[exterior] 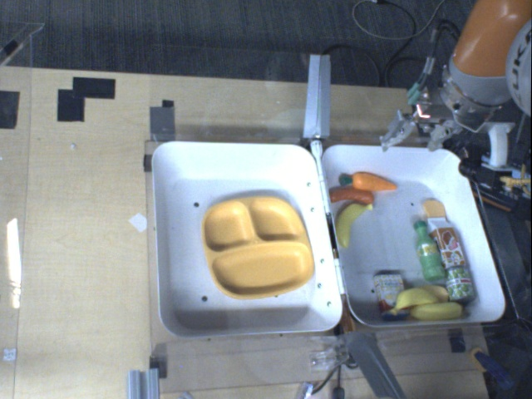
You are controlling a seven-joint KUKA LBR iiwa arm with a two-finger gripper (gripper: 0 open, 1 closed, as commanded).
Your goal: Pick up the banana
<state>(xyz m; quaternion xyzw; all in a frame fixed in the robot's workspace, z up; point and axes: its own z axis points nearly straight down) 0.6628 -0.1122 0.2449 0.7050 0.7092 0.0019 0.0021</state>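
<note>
Above the right bin's [486, 223] far rim, the gripper [418, 133] hangs with its jaws spread and nothing between them. Well below the jaws, at the bin's near edge, lies the banana [428, 304], beside a green bottle [430, 254].

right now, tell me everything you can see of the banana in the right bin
The banana is yellow, smooth-skinned and looks like plastic toy fruit. It lies flat near the front edge of the right bin, lengthwise along that edge, looking like two curved fingers side by side with a dark tip on the left. It touches a small can at its left end and sits just below the green bottle. The end effector is far off, above the bin's back rim.
</note>
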